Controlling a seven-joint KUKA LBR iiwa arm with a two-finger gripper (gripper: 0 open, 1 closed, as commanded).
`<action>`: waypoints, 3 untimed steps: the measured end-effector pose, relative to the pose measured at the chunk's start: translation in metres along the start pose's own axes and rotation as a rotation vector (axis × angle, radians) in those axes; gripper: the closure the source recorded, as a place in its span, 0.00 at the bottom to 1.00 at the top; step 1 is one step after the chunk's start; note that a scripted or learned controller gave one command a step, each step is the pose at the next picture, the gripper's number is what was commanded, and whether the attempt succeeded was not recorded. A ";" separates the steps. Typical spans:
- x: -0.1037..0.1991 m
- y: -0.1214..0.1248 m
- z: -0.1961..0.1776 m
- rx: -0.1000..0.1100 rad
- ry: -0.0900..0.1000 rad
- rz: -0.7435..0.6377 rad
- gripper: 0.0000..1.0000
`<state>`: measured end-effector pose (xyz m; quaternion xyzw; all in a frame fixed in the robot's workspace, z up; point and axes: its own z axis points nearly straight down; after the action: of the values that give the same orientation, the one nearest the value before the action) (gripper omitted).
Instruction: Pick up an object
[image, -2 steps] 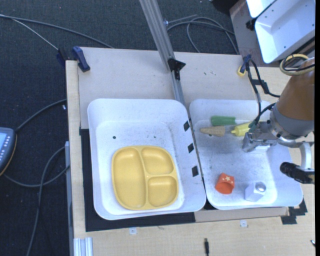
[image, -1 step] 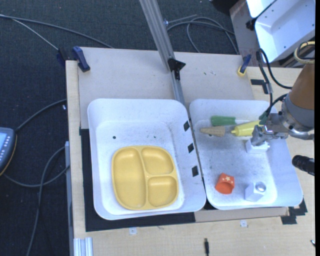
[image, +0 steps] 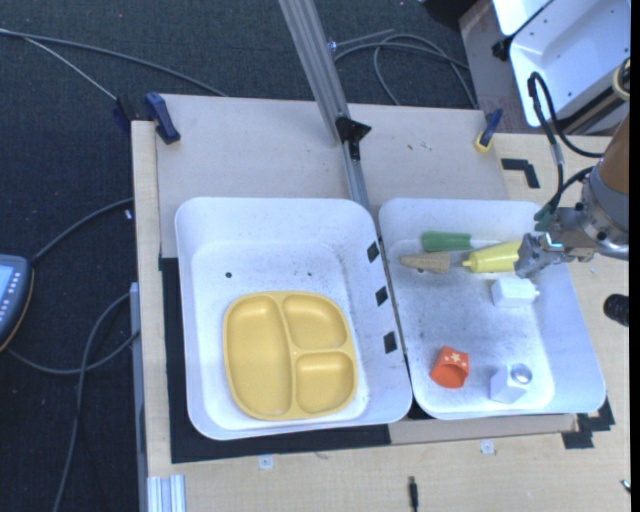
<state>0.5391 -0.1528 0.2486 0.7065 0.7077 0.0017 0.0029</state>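
The right bin (image: 570, 330) holds several small items. A green cylinder (image: 445, 241) lies near its far wall, with a tan piece (image: 425, 263) just below it. A yellow object (image: 491, 259) lies at a slant beside them. A white block (image: 514, 291) sits just in front of the yellow object. An orange cup (image: 450, 367) with a yellow mark and a pale grey block (image: 510, 381) rest near the front. My gripper (image: 534, 256) hangs low at the yellow object's right end, just above the white block. Nothing is visibly held.
The left bin (image: 200, 260) holds a yellow divided plate (image: 290, 353). A slanted metal pole (image: 325, 70) rises behind the bins. Blue clamps (image: 160, 115) sit on the bench's far corners. Cables trail on the dark floor around the bench.
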 end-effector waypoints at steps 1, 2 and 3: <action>0.058 0.026 0.006 0.003 0.003 -0.005 1.00; 0.102 0.048 0.017 0.004 0.003 -0.004 1.00; 0.159 0.072 0.016 0.004 0.004 -0.006 1.00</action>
<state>0.6113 0.0061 0.2329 0.7044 0.7098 0.0018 0.0002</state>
